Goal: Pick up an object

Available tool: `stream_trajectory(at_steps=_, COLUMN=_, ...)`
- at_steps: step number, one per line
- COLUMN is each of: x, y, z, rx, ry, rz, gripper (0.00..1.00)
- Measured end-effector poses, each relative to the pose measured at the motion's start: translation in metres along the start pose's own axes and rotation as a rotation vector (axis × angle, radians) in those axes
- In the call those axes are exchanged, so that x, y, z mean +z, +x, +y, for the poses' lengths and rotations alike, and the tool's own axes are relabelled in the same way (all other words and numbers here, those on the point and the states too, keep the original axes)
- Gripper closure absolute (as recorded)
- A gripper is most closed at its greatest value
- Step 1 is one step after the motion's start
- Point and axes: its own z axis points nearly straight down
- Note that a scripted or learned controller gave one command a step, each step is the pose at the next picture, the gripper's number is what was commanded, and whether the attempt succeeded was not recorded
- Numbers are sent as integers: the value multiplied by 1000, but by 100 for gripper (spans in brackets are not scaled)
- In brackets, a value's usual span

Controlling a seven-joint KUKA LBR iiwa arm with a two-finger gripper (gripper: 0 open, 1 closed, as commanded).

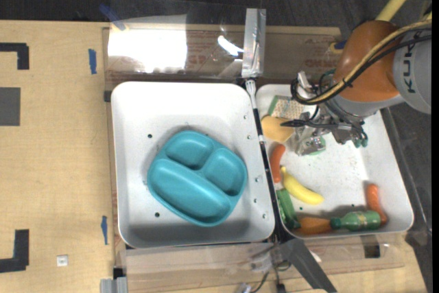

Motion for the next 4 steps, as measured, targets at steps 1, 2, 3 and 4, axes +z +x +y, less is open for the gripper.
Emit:
stream_trajectory(at_steps=1, x=-60, y=7, z=3, rx=-447, ry=-12, rz=10, gripper=100)
stream_trajectory(at_steps=2, x=-205, y=-24, z=-20, rx=-891, ry=-13, rz=4, gripper=100)
stream_trajectory(at_steps=3, x=-165, y=-35, z=-10, rx=-1086, ry=-24, rz=9, gripper=100)
stream_trajectory(at_steps=4, x=-145, y=-53, z=-45, rx=-1251, ry=-21, rz=4, gripper=100)
